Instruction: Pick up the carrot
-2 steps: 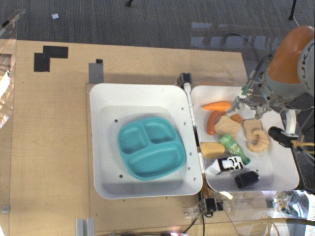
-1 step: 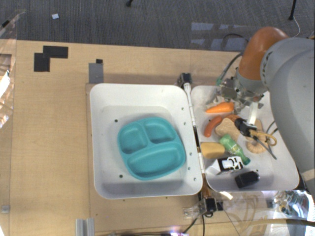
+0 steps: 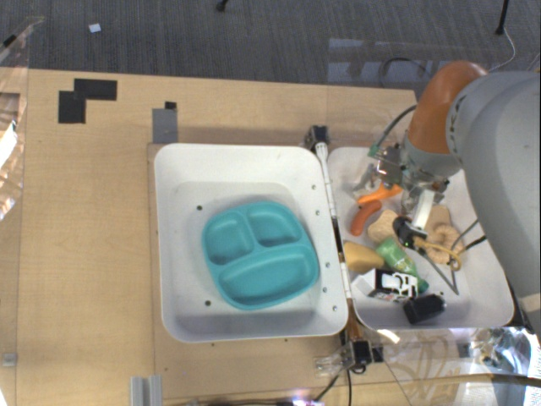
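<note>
The carrot (image 3: 374, 198), small and orange, lies near the top left of the right bin (image 3: 499, 299). My gripper (image 3: 391, 191) hangs directly over it, reaching in from the right under the orange wrist band. Its fingers stand open, one finger (image 3: 369, 178) at the carrot's upper left and the other at its lower right. The carrot's right end sits in the gap between them and is partly hidden by the gripper body.
A reddish sausage (image 3: 362, 220), a tan piece (image 3: 382, 225), a yellow wedge (image 3: 362, 256), a green item (image 3: 396, 254), a black-and-white packet (image 3: 396, 284) and a black object (image 3: 423, 309) crowd the right bin. The left bin (image 3: 182, 184) holds a teal divided plate (image 3: 260, 254).
</note>
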Robot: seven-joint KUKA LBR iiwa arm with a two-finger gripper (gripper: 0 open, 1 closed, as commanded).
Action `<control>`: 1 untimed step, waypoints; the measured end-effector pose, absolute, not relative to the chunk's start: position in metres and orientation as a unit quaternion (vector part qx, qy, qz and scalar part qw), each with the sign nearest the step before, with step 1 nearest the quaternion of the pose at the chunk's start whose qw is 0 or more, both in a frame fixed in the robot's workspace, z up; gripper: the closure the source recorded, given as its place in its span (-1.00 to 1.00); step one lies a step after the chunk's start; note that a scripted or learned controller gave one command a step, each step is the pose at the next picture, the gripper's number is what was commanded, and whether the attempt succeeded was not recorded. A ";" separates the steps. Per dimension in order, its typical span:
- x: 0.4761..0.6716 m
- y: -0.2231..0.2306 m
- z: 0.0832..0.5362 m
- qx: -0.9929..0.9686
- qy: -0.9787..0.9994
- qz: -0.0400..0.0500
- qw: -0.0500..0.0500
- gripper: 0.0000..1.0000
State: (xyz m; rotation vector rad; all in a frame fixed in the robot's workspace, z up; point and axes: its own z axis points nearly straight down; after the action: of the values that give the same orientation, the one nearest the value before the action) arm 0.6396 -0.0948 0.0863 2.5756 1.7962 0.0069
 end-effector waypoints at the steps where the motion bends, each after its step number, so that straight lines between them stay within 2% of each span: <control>1: 0.642 -0.094 0.099 0.818 0.575 0.004 0.002 1.00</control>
State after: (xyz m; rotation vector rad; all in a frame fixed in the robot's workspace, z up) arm 0.6420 -0.0937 0.0993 2.5682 1.8034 0.0126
